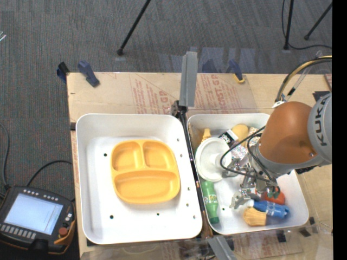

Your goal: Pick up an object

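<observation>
My gripper [250, 195] hangs low in the right bin [301, 199], near its front, under the orange wrist band. It stands open, and I see nothing between its fingers. One fingertip [237, 201] is over bare bin floor. The other is beside a blue and orange toy [272, 207]. A tan brush-like object [252, 216] lies just in front of the gripper. Left of it lie a green bottle [211, 200] and a white bowl [208, 160]. A yellow object [239, 130] and a small dark-labelled item [227, 137] lie at the back of the bin.
The left bin [89, 145] holds a yellow divided plate [145, 170]. A grey upright post [188, 80] stands behind the gap between the bins. Cables loop around the wrist above the right bin. A teach pendant [33, 215] lies on the floor at the left.
</observation>
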Controlling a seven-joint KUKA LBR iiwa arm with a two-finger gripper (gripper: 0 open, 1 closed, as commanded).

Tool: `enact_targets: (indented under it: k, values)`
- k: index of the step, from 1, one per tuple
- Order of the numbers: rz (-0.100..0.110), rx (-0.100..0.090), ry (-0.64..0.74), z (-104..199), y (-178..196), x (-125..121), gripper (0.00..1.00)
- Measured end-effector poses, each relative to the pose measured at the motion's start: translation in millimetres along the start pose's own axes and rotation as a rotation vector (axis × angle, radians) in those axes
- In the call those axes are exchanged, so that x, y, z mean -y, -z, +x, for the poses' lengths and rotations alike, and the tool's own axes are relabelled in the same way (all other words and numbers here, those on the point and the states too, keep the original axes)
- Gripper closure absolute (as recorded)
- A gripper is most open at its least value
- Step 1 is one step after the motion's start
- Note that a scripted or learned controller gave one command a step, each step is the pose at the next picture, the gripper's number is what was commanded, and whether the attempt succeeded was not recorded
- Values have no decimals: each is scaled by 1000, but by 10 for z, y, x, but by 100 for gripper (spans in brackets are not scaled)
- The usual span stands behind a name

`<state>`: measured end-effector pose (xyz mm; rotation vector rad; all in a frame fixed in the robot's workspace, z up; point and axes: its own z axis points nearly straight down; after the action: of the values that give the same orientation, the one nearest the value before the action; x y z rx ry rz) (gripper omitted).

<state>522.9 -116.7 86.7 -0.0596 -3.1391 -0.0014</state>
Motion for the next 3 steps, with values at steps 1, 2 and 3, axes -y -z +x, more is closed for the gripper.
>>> enact_targets:
  k: [1,2,3]
  values:
    - [-1,1,202,346,1,612,0]
    - [-2,0,206,339,92,595,100]
    - [-3,0,162,372,-6,165,100]
